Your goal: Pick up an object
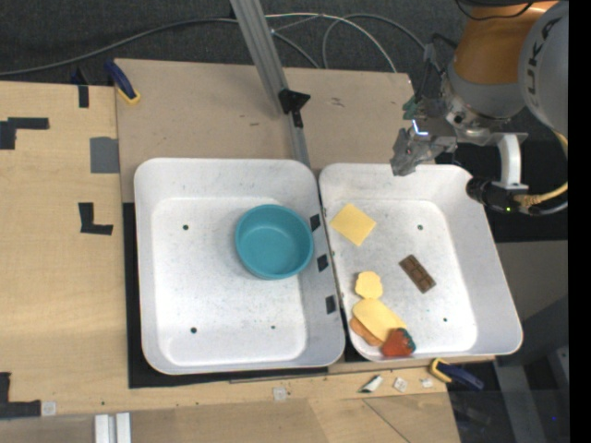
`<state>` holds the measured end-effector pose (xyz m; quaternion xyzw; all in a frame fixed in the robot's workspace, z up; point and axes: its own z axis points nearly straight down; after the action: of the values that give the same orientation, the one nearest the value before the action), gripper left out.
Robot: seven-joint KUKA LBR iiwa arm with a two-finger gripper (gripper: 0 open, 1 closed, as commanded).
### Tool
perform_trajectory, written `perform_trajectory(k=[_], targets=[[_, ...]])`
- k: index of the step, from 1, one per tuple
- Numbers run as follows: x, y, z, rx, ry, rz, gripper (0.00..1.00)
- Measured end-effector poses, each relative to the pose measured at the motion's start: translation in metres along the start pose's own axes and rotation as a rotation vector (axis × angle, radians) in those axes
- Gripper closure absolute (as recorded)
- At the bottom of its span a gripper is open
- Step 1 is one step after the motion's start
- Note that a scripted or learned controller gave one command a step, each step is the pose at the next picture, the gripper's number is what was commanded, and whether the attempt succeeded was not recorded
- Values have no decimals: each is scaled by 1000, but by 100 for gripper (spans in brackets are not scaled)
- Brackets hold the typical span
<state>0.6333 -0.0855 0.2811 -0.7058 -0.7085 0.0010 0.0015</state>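
Hovering gripper (407,158), yellow square (353,224) well below-left

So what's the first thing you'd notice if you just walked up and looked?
Probably the bright blue bowl, sitting alone in the left bin. Next, the big arm with its orange band, its gripper hanging over the far edge of the right bin, where small yellow, brown and red pieces lie scattered.
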Motion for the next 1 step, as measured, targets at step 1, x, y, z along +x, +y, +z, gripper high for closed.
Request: perform_trajectory(k=[1], targets=[[60,-20,12,0,1,-3,100]])
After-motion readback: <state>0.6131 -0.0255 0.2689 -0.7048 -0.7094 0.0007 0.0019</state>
